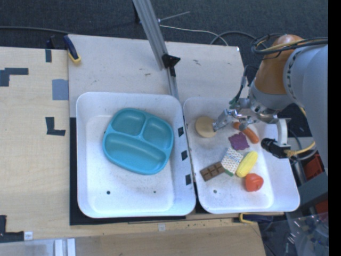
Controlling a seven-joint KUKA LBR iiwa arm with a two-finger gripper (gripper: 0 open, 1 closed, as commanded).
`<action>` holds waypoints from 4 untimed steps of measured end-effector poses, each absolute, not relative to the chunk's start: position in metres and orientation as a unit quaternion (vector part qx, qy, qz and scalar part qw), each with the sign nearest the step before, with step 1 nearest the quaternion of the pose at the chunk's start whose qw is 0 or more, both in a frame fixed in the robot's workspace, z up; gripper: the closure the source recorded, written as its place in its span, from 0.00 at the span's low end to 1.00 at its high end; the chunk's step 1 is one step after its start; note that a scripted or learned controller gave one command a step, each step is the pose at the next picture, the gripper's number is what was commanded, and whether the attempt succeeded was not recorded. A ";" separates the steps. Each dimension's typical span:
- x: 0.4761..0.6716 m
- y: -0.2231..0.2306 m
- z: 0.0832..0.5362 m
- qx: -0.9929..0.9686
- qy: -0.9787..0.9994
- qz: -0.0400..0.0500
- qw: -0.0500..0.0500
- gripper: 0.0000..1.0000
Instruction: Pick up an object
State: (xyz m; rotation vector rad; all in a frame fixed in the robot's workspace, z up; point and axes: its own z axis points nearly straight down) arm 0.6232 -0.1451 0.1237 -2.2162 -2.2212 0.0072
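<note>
a grey robot arm with an orange band (272, 71) reached in from the right over a wooden bench (32, 143). two shallow white plastic bins sat side by side on it. the left bin (88, 196) held a light blue plastic plate with three compartments (138, 141), lying slightly tilted near the bin's middle.

the right bin (282, 196) held a scatter of small toy foods. a round tan disc, like a biscuit (204, 127), lay in the far left part of that bin. the metal two-finger gripper (226, 120) hung just to the right of the disc, very close to it; whether it touched the disc could not be told. whether the jaws were spread or pressed together could not be told from this angle, and nothing could be seen pinched between them.

an orange carrot-like piece (250, 135) lay just right of the gripper, with a purple crinkled piece (238, 141) beside it on the near side. nearer the viewer lay a white speckled block (231, 160) touching a yellow corn cob (246, 164) on its right. a brown chocolate bar with squares (212, 172) lay to the left of the block. a red tomato-like ball (253, 182) sat just on the near side of the corn.

a slanted metal pole (152, 25) crossed the far side of the bench, ending at a black clamp (170, 61) above the gap between the bins.
</note>
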 end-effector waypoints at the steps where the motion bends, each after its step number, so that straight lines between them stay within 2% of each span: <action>1: 0.624 -0.144 0.137 -0.706 -0.709 0.001 0.001 1.00; 2: 0.632 -0.140 0.183 -0.706 -0.708 -0.001 -0.001 1.00; 3: 0.630 -0.144 0.245 -0.707 -0.708 -0.001 -0.002 1.00; 4: 0.630 -0.144 0.246 -0.707 -0.708 0.000 0.000 1.00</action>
